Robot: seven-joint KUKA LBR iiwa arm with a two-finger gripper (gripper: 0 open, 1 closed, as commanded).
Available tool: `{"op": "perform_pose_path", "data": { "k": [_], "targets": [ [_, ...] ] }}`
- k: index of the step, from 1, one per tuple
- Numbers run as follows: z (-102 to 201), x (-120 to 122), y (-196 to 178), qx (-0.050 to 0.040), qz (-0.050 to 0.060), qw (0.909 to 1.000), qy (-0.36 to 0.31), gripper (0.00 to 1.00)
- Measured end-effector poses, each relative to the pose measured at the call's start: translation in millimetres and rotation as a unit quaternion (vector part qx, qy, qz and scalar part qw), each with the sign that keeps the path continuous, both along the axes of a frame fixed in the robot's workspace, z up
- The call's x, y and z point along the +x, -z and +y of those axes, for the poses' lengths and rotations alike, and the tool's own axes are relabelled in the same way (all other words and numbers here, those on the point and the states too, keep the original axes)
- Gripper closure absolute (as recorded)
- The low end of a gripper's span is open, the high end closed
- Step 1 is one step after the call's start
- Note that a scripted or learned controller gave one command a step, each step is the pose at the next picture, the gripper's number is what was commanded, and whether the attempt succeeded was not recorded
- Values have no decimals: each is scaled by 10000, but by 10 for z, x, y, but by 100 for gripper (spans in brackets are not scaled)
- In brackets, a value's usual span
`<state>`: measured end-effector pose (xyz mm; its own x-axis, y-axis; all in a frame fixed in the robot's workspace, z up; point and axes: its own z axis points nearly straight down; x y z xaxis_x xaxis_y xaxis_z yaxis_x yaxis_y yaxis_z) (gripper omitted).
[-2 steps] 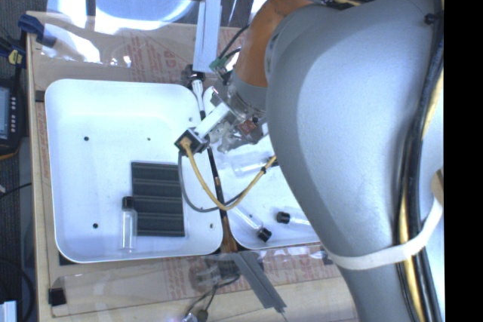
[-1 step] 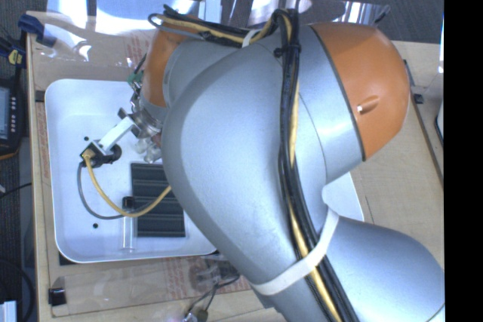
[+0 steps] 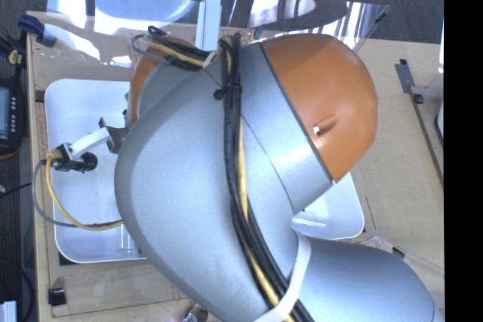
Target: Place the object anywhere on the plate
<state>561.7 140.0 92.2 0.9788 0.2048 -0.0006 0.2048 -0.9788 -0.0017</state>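
Gripper and fingers lie hidden beneath the arm (image 3: 249,185), whose grey body and orange band spread across most of both bins, so I cannot tell whether it is open, closed, or carrying anything. Over the left bin (image 3: 75,237) a white bracket with a yellow cable (image 3: 56,200) juts out. Neither the object nor the plate can be made out, so progress cannot be judged.

Both plate and object are hidden under the arm (image 3: 226,200).
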Motion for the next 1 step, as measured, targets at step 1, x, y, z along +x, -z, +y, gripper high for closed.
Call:
{"op": "perform_pose_path", "data": {
  "k": [1],
  "targets": [
    [-694, 589, -1322, 11, 1, 9850, -1727, 100]
  ]
}}
